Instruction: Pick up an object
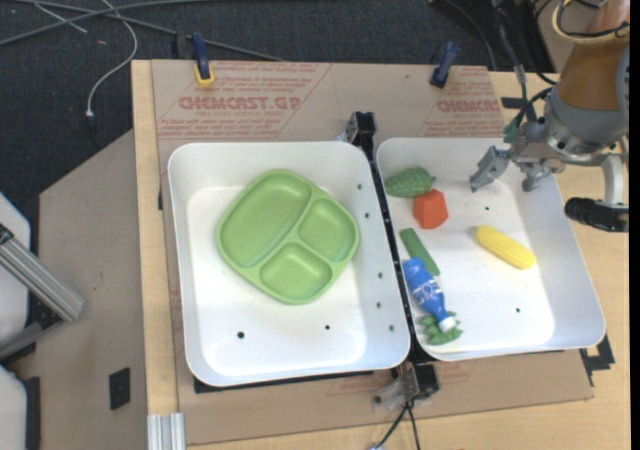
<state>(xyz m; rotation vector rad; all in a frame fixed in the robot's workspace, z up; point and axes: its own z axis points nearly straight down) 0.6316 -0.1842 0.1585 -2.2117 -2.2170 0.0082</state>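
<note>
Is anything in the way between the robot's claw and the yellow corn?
Nothing visible. The gripper hovers over the right white bin, and bare bin floor lies between it and the yellow toy corn.

Left white bin (190, 238) is showing a pale green divided plate (288, 235). Right white bin (560, 288) is showing a red block (430, 209), yellow corn (505, 246), blue bottle (424, 292), and green leafy piece (409, 181).
</note>
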